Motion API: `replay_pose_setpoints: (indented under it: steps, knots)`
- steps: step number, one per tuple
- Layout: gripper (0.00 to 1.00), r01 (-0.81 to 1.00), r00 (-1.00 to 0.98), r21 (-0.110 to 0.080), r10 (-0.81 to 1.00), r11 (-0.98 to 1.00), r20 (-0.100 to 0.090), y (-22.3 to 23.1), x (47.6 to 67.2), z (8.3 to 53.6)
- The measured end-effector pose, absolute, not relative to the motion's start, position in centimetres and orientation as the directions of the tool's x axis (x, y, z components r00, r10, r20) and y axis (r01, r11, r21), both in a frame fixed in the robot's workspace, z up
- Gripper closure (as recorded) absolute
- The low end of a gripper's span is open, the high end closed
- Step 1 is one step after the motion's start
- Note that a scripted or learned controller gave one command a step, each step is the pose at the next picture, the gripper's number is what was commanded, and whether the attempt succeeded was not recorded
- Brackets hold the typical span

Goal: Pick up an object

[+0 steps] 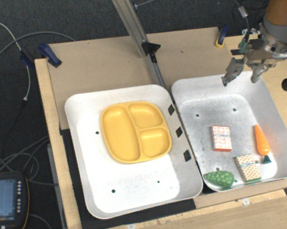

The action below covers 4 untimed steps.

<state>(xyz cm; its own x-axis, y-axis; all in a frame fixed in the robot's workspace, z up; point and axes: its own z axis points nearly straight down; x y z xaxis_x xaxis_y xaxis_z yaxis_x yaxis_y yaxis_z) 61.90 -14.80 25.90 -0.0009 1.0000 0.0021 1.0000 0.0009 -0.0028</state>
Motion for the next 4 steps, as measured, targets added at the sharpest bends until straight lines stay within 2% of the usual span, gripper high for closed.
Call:
replay_pose_setpoints:
  steps: [1, 2, 4]
  knots:
    - [0.00, 1.000, -0.001, -0.003, 1.000, 0.001, 0.002, -14.8, 61.9, 25.9]
    - [0.00, 1.000, 0.000, -0.008, 1.000, 0.000, 0.002, -15.0, 62.4, 19.7]
    - [0.00, 1.000, -0.001, -0.009, 1.000, 0.001, 0.003, -14.6, 61.3, 9.8]
